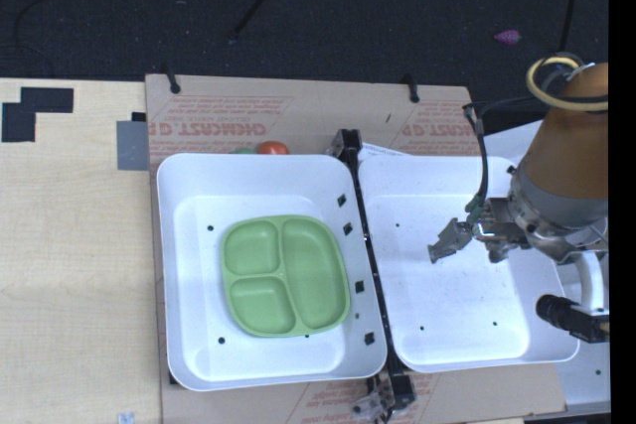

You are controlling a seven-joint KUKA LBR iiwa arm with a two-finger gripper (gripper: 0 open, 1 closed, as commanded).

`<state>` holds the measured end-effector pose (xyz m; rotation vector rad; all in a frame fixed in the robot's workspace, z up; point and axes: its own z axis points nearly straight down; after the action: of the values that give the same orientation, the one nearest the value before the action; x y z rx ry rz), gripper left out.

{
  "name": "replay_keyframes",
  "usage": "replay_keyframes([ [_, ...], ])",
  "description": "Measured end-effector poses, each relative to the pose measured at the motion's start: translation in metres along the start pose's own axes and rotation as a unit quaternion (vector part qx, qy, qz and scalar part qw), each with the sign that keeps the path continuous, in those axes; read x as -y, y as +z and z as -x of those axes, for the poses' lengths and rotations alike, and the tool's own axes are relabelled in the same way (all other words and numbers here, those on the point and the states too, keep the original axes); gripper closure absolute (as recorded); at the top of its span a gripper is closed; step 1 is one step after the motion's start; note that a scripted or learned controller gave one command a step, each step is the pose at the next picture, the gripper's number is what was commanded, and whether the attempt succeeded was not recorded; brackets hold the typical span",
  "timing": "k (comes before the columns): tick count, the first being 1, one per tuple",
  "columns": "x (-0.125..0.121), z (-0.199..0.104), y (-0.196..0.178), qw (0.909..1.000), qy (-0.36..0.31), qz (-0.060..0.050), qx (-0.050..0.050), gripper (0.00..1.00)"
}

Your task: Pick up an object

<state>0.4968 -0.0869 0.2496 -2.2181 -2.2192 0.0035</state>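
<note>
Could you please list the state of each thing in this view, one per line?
Green divided plate: flat, upright, in the left bin.
Right bin: gripper above its floor.
Gripper: over the right bin, holding nothing visible.
Red object: behind the left bin's far rim, partly hidden.

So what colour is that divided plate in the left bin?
Light green, seen in the camera view: the three-compartment plastic plate.
</note>
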Motion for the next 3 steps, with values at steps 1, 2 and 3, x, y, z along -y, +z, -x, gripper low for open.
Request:
replay_keyframes([
  [1, 0.002, 0.005, 0.045, 1.0000, 0.000, -0.002, 0.000, 0.00],
  [2, 0.008, 0.009, 0.108, 1.0000, 0.001, -0.003, -0.001, 0.00],
  [3, 0.010, 0.008, 0.162, 1.0000, 0.000, -0.002, -0.001, 0.00],
])
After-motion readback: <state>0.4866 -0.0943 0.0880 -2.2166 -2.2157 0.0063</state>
